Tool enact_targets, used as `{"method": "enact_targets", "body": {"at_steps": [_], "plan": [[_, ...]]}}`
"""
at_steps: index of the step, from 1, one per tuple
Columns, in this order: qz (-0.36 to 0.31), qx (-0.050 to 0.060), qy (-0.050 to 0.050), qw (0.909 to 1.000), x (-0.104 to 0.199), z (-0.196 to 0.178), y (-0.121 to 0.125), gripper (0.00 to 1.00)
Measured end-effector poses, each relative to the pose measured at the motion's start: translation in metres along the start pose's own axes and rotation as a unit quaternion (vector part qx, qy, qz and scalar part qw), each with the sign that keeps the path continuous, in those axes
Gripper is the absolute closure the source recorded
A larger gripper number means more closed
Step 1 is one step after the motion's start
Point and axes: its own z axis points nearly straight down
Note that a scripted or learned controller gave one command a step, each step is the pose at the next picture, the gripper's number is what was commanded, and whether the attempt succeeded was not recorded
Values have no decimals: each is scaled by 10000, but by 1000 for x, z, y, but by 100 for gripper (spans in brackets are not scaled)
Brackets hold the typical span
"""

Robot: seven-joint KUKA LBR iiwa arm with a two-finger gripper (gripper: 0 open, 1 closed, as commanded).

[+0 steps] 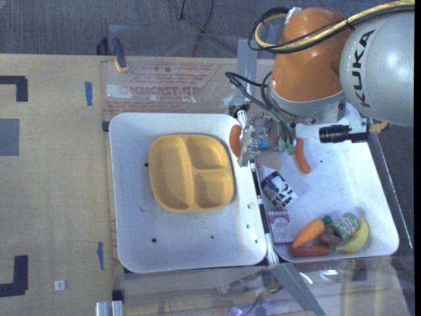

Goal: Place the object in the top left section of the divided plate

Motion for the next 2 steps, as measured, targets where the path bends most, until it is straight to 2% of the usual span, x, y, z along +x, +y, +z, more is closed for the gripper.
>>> {"method": "enact_targets", "body": {"at_steps": [1,2], "plan": [[-680,-1,8,9977,-8,27,27,100],[-1053,-2,-6,9944,-24,13,9,100]]}}
